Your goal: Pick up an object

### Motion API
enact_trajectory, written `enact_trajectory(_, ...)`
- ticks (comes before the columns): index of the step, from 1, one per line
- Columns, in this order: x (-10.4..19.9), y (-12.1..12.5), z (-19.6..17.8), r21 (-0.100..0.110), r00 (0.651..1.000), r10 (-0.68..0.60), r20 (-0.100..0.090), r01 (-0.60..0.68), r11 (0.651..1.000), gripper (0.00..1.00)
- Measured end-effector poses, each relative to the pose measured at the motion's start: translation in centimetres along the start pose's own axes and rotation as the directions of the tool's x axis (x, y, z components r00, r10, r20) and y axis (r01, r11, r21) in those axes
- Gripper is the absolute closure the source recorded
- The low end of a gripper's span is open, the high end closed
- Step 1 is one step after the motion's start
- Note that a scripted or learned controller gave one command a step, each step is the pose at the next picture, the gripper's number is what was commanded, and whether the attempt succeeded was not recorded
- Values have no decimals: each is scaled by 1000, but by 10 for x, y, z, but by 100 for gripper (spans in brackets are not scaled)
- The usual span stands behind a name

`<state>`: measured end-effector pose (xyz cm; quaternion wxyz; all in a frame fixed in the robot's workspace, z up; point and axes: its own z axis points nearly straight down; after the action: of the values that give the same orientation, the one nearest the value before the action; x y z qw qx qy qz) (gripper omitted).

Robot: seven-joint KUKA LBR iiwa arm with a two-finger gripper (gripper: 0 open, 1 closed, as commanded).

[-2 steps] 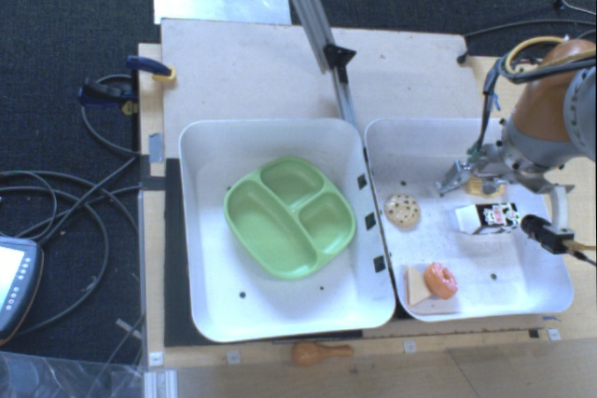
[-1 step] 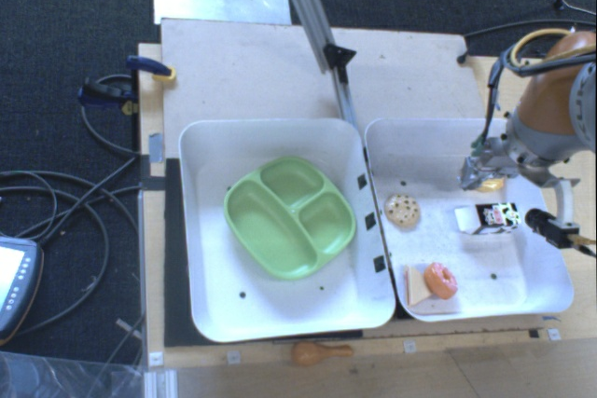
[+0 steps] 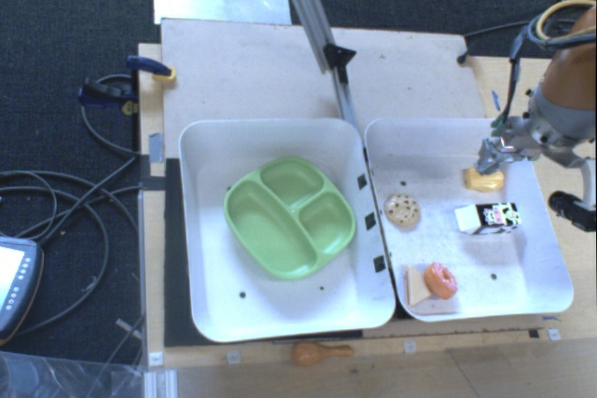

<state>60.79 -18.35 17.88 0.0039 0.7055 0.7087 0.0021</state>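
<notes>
Gripper (image 3: 492, 161) is hovering at the yellow block (image 3: 484, 180), right-centre of frame, right bin (image 3: 560, 280). Finger state: cannot tell. Advice: centre over block before closing.

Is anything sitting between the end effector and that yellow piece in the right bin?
Nothing visible does. The end effector is right at the upper edge of the yellow piece. The cookie, milk carton and donut lie lower in the right bin, clear of it.
</notes>
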Motion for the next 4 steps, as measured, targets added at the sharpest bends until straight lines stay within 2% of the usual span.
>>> enact_trajectory(2, -9, 3, -113, 1, 1000, -3, 0, 3, 1000, 100)
enact_trajectory(4, 109, 24, -80, 7, 1000, -7, -5, 7, 1000, 100)
